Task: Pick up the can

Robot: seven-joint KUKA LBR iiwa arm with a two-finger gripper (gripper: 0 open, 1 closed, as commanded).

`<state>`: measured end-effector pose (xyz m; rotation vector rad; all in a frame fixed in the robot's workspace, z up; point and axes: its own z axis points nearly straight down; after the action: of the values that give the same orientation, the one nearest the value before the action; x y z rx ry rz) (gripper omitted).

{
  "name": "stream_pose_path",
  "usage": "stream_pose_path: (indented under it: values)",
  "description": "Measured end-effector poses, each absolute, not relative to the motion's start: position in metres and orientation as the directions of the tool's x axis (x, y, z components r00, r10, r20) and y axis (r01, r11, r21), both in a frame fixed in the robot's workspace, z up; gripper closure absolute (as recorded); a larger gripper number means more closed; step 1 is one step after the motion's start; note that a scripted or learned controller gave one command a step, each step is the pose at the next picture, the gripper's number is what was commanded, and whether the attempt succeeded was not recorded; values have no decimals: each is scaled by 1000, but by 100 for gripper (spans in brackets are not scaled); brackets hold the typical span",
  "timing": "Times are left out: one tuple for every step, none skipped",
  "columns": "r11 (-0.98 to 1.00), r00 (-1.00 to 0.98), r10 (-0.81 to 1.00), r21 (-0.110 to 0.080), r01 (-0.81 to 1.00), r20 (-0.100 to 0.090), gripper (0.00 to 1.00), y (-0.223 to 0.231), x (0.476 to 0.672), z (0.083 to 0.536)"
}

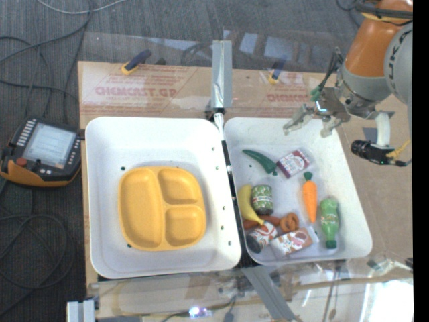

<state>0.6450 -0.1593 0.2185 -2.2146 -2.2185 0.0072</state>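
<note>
Robot arm (375,52) reaches in from the right, gripper (310,121) fingers spread apart, above the right bin's (355,200) far edge, well apart from the can (262,198).

This is a robotics lab, not a home or kitchen. A grey and orange industrial arm (375,45) reaches over a desk (154,92) covered in cardboard, on which two shallow white bins (100,180) sit side by side. A teach pendant (41,153) lies on the grey carpet off the desk's left edge, with loose cables (60,5) trailing across the floor. Toy groceries (288,206) fill the right bin.
</note>
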Motion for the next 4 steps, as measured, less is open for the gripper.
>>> stream_pose_path:
  values:
    - [-94, 94, 996, 5, 996, -2, 0, -94, 632, 104]
    - [-12, 12, 1000, 14, 1000, -2, 0, -102, 588, 89]
    - [-13, 13, 1000, 9, 1000, -1, 100, -103, 588, 95]
    - [-13, 13, 1000, 9, 1000, -1, 0, -103, 588, 94]
